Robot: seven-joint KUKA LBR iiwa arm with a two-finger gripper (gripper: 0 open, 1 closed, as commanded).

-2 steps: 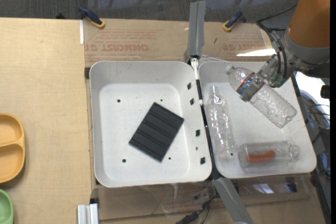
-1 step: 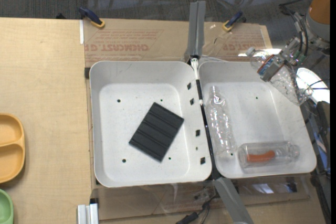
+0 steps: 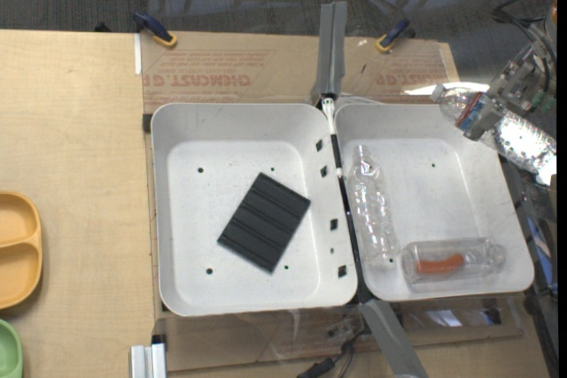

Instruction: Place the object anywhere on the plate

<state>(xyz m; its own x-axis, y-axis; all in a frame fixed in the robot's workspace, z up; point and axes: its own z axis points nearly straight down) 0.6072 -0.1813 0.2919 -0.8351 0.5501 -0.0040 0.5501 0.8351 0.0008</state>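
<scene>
Single overhead view of the table with its two white bins. The gripper was seen at the far right corner of the right bin, above the rim. A clear bottle was seen directly at the gripper, with its cap pointed left and its body slanted down toward the right edge of the view. The bottle appeared to be raised off the bin floor. Whether the gripper was clamped on it or merely above it could not be told, as the area was blurred and glare-lit.

The plate, a dark ridged rectangle, was laid flat near the middle of the left bin. Its long axis was turned diagonally, from lower left to upper right in the view. From the gripper it lay to the left and toward the near side, across the divider between the bins and well apart from the bottle.

The coming move was judged to turn on this one relation. A leftward and nearward carry over the divider would be needed, ending above the dark rectangle. A release anywhere on its face would be enough.

Two further clear bottles were left in the right bin: one along the left wall and one along the near wall.
</scene>
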